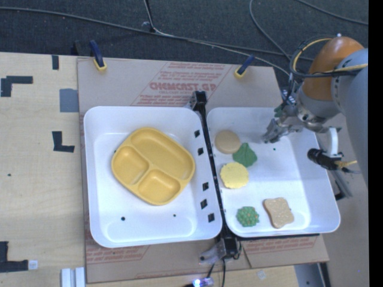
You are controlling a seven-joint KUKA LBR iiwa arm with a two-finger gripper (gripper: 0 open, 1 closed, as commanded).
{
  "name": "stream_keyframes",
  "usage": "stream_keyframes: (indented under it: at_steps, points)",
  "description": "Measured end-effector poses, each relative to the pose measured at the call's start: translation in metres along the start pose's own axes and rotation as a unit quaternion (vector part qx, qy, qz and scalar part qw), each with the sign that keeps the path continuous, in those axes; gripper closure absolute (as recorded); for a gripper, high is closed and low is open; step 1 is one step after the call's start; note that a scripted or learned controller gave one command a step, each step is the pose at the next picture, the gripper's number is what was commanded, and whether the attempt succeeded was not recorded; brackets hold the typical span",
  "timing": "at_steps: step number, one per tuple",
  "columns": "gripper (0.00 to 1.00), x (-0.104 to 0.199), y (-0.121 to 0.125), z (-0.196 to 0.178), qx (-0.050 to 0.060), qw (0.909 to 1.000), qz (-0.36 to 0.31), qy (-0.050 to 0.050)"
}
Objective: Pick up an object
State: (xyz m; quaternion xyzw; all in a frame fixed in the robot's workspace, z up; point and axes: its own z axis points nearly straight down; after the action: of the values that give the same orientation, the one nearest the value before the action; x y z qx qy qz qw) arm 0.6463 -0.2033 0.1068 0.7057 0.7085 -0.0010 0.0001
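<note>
The right bin holds several toy foods: a tan round cookie, a dark green leaf, a yellow round piece, a green broccoli and a slice of toast. My gripper hangs over the bin's upper right part, to the right of the cookie and the leaf, and nothing shows between its fingertips. The orange band of the arm sits above it.
A yellow divided plate lies in the left bin. Black clips line the divider between the bins. Two blue-and-yellow clamps hold the cardboard's far edge, and cables run across the dark floor behind.
</note>
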Motion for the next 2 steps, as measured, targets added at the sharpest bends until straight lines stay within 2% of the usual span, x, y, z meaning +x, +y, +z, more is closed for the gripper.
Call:
stream_keyframes:
  at_steps: [1,2]
  points:
    - [1.00,0.002,0.005,-0.063,-0.003,1.0000,0.001,0.000]
    - [1.00,0.002,0.006,-0.103,-0.002,1.0000,0.001,0.000]
